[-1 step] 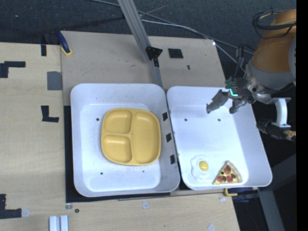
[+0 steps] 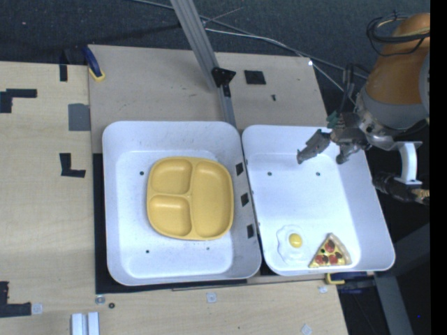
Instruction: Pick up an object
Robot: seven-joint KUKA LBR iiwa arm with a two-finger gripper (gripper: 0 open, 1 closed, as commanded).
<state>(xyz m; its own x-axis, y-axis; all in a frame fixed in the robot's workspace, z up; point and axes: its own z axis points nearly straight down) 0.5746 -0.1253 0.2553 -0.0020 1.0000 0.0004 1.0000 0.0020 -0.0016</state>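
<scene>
Right bin [image 2: 363, 208] holds fried egg [image 2: 290, 242] beside pizza slice [image 2: 330, 252], end effector [image 2: 327, 152] well apart

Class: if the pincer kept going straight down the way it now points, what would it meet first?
Probably the bare white floor of the right bin. The pincer is open over that bin's far end; the egg and pizza slice lie at the near end, off its line. Depth is unclear.

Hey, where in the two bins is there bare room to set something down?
Right bin: the bare middle floor, between the claw at the far end and the fried egg and pizza slice crowding the near edge. Left bin: only margins around the yellow divided plate.
</scene>
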